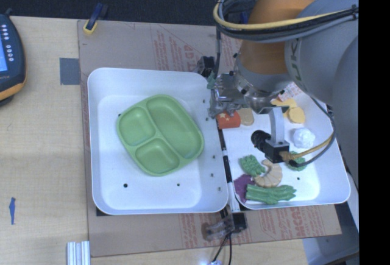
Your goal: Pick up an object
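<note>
Toy foods (268,180) in right bin (337,187)

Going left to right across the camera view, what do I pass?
Handheld controller at the left edge → grey tape patch → green divided plate in the left bin → hand above an orange-red block → white ball in the right bin.

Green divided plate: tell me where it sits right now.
The green divided plate lies in the left white bin, near its middle, tilted diagonally. The gripper and a small red-orange item are to its right.
</note>
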{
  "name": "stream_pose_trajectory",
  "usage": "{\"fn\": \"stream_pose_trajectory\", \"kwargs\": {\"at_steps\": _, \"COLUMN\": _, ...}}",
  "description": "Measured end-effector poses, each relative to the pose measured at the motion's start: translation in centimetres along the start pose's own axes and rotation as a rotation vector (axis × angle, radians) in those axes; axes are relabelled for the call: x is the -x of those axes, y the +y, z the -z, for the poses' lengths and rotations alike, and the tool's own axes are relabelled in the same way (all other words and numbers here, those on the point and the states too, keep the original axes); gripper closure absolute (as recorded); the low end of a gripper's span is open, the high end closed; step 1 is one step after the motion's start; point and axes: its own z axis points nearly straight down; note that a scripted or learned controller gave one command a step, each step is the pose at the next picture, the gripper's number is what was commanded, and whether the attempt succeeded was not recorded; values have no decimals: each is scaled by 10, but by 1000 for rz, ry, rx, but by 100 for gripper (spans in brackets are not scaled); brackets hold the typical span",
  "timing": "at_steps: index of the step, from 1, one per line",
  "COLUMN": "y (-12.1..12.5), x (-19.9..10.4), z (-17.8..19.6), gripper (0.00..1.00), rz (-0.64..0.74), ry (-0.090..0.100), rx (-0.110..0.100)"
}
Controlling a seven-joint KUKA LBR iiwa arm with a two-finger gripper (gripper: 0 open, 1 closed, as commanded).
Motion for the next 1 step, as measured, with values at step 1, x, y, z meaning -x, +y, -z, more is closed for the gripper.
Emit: {"fn": "stream_pose_trajectory", "kwargs": {"at_steps": 1, "y": -44, "x": 81, "z": -32, "gripper": 100, "rz": -17, "ry": -2, "rx": -2}}
